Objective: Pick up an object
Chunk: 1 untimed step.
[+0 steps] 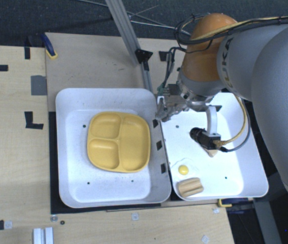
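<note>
A wooden bench (98,60) bears two white bins (67,187) side by side.

The scene is lit evenly and brightly from above, and only soft, short shadows are cast. Mild glare is seen on the two shallow white plastic bins (67,136). Slight softness is noticed throughout.

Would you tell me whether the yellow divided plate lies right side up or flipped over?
Right side up: the yellow divided plate shows its three hollow compartments facing upward.

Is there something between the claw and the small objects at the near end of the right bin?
Nothing visible stands in the way. The claw is at the far left corner of the right bin; bare white floor lies between it and the yellow piece and tan block.
</note>
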### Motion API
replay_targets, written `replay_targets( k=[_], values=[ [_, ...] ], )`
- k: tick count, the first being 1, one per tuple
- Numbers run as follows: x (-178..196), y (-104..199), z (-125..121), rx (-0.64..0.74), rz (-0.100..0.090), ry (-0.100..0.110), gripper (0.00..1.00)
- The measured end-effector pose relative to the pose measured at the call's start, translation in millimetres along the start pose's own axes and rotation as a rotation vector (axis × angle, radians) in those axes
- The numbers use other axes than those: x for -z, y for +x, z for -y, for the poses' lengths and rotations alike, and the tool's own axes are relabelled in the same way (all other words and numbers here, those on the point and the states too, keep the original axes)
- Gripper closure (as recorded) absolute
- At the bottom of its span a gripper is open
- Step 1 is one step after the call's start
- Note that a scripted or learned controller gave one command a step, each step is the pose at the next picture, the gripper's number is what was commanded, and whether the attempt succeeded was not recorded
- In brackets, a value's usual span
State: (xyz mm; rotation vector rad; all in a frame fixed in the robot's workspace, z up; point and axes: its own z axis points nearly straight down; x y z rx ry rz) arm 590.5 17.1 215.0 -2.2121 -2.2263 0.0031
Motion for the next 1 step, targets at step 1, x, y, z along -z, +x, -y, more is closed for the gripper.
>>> replay_targets(
  k=[1],
  values=[
    [13.9,50.9,2.0,0.001,0.0,-0.003,1.0]
  ],
)
